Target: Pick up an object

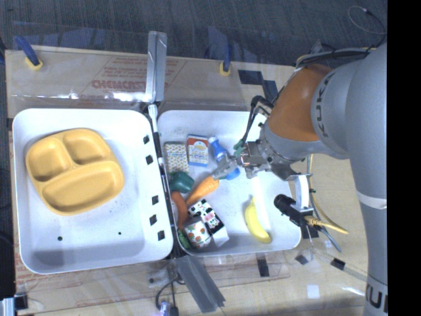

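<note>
The grey arm with the orange band reaches in over the right-hand shallow white bin (276, 120). Its claw (231, 166) sits low over the middle of that bin, just beside a small blue-and-white bottle-like item (218, 151) and the tip of an orange plastic carrot (202, 188). Whether the claw is apart or together cannot be told; metal parts and clutter blur at that spot.

Candidate objects are all in the right bin: a yellow plastic banana (256, 221) near the front wall, a white-and-orange carton (197, 150), a speckled flat packet (175, 157), a dark green rounded piece (181, 180), and a black-and-white patterned box (205, 217).

The left bin (85, 245) holds a yellow divided plastic tray (74, 168).

Risks, as judged: objects crowd together, so the claw may close on two at once or nudge the carrot aside. The rounded bottle could slip out. Closing between items would grasp nothing.
</note>
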### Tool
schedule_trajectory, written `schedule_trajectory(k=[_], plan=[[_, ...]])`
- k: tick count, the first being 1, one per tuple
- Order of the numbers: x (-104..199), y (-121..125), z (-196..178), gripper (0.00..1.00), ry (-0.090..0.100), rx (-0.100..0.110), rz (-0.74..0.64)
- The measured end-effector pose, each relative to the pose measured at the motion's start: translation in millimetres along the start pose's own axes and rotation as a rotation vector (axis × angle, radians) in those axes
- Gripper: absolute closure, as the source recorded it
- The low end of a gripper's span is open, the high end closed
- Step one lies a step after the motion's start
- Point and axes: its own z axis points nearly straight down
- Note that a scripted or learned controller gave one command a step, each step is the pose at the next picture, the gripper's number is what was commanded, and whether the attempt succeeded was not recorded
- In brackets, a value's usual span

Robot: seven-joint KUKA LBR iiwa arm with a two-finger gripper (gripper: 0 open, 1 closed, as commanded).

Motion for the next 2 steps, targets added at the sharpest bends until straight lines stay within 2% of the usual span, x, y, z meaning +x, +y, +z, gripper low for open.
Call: schedule_trajectory(k=[1,2], plan=[[-24.5,71.7,58.2,0.0,-0.002,-0.012,-0.029],[-22.5,71.8,49.3,1.0,-0.001,-0.008,-0.036]])
